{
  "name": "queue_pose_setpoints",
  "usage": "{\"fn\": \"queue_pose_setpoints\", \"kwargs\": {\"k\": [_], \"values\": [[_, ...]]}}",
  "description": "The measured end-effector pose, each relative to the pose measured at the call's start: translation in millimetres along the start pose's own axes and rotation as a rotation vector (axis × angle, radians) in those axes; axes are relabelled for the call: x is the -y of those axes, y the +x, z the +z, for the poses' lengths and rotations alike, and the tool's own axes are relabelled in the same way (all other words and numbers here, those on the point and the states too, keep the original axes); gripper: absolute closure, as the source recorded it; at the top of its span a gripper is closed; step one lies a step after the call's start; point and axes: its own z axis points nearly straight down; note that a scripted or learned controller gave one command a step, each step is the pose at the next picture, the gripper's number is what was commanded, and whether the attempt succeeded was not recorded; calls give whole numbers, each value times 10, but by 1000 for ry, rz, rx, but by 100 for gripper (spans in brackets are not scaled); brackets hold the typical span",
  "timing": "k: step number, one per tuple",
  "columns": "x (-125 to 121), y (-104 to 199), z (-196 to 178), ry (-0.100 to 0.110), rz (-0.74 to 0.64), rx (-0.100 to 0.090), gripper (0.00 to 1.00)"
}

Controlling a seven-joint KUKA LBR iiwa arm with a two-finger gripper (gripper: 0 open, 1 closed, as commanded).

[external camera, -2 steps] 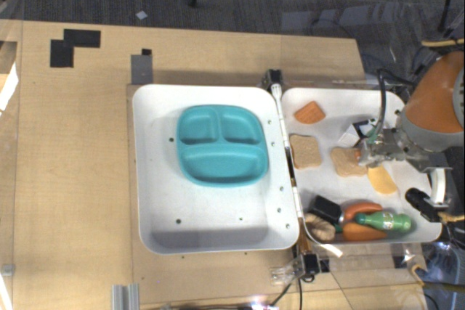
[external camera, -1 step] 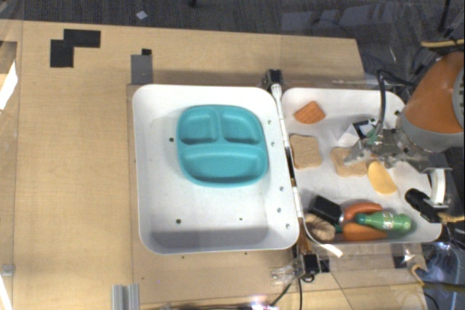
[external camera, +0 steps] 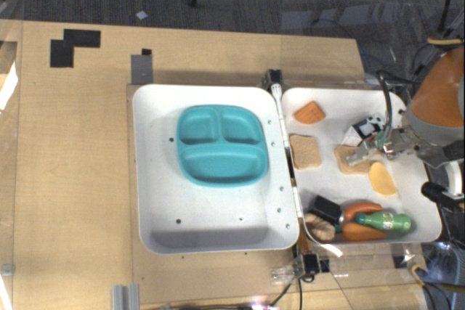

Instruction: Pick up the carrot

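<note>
The orange tapered carrot [external camera: 361, 231] is seen lying at six o'clock in the right white bin [external camera: 328, 99], beneath a green bottle [external camera: 383, 221]. The claw [external camera: 372, 149] is poised above a tan bread slice [external camera: 354, 158]; its state cannot be told.

one fixed camera looks down at a slant from above the bench [external camera: 73, 178]. it sits far enough back to take in both white bins [external camera: 156, 156] side by side.

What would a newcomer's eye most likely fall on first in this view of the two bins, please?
Most likely the teal divided plate, lying alone in the left bin. Next, the cluttered right bin: the gripper sits low over a bread slice, while the carrot lies at the near edge beside a green bottle.
</note>
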Motion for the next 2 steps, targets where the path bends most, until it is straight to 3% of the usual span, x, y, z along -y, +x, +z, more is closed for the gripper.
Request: {"fn": "queue_pose_setpoints", "kwargs": {"k": [1,2], "values": [[356,-2,-17,-9,-194,9,0],[-300,-112,4,-5,-141,8,0]]}}
